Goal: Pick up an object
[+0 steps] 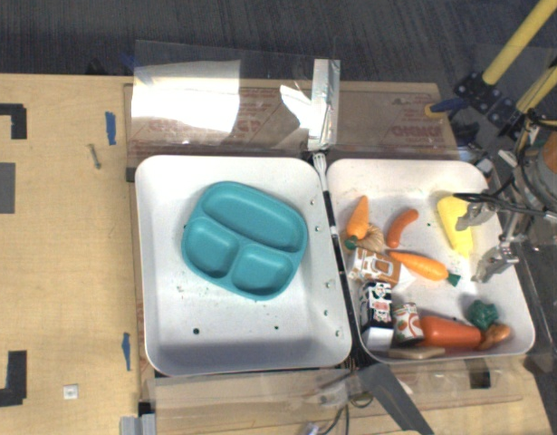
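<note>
The gripper [484,239] is hanging over the right bin's [414,172] right-hand rim. It is standing spread, with bare white floor showing in the gap and nothing pinched. The grey arm [541,234] is reaching in from beyond that same rim.

The things to pick are all lying inside the right bin. A yellow piece [452,220] is sitting at the bin's upper right, just beside the gripper's upper tip, though I cannot tell if they are touching. A small carrot [358,217] is leaning along the bin's left wall, and a short red-orange sausage [401,227] is resting near the bin's middle. Below it a carrot with a green tip [421,265] is lying crosswise. Little printed cartons [375,279] are crowding the bin's left side, and a red and white can [405,323] is sitting towards the bin's near wall. A fat orange carrot [452,332] is stretching along that near wall, and a dark green piece [483,314] is sitting in the bin's near right corner.

Left of the right bin, the left bin [160,270] is carrying a teal divided plate [244,238].
</note>
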### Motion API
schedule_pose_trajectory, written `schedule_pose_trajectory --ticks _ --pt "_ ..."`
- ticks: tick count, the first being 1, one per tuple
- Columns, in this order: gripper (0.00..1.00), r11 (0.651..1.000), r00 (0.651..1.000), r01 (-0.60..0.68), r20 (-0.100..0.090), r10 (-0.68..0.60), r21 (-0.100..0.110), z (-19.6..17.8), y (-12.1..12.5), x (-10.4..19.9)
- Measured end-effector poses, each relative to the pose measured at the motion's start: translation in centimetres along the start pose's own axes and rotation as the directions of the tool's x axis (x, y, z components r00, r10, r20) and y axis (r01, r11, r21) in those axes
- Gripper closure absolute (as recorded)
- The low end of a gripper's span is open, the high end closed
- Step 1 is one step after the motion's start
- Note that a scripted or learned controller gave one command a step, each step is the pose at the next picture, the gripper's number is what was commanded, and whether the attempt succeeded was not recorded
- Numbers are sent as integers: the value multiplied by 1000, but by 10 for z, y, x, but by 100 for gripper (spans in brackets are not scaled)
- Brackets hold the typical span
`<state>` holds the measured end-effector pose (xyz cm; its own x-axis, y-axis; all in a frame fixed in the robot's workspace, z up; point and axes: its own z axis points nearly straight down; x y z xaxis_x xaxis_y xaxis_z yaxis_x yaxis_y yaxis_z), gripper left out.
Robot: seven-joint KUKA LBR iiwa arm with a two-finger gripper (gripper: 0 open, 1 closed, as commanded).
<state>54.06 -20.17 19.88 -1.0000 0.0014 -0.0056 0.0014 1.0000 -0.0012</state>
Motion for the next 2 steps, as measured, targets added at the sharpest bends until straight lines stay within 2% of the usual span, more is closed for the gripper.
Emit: schedule_pose_trajectory --ticks 1,2 --pt "0 998 998 -67 8 67 2 109 -13 -21" --pt "0 979 979 -202 7 202 -2 110 51 -40"
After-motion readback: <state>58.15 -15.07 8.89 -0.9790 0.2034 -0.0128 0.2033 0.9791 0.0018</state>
